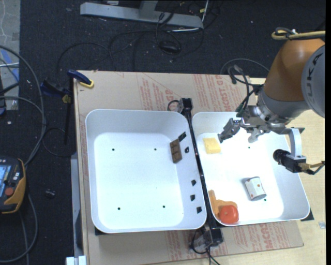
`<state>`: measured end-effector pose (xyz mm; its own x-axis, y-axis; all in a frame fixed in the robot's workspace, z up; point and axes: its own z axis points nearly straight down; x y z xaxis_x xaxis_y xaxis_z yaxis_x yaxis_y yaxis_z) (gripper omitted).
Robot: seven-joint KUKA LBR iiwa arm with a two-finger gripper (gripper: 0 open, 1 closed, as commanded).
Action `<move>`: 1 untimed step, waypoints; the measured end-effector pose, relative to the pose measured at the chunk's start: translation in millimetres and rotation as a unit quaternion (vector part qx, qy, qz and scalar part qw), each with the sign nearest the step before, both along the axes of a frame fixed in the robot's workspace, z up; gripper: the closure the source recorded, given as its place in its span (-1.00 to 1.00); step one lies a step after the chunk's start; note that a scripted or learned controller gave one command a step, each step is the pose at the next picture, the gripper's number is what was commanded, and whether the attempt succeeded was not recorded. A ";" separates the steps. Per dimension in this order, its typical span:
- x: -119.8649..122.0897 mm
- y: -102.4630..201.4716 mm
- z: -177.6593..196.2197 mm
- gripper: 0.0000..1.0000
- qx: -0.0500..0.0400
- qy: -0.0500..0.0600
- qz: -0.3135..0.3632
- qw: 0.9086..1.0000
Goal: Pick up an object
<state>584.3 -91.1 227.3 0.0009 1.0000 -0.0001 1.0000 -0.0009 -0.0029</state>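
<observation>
I see a dark, speckled carpet floor [46, 46] around my bench, with black cables [129, 36] looping across it and a grey bar [139, 14] lying near the top. A tan cardboard sheet [129, 88] with red print covers the benchtop, a blue-and-yellow clamp [77, 78] gripping its far left corner. A yellow-and-black handheld unit [11, 185] sits at the left edge.

Two bins, left bin [137, 171] and right bin [289, 199]: white plastic, smooth, slight gloss, small dark dots in the floor. Table [129, 88] top: looks like brown cardboard, matt, w/ faded red print. Yellow block [212, 145]: matt, soft-looking, maybe foam. Brown piece [176, 151]: dark, dull, material not clear. Red-orange object [228, 212]: smooth, bit shiny, plastic-like. Grey block [254, 188]: pale, metallic-looking sheen. Arm [297, 67]: orange band glossy, grey shell satin. Gripper [243, 130]: dark, metal-looking parts. Floor [46, 41]: black, rough, carpet-like.
</observation>
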 end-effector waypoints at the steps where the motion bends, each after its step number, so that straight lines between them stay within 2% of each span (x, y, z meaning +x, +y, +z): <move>1: -8.9 6.6 3.3 -1.00 0.000 -0.001 0.001 1.000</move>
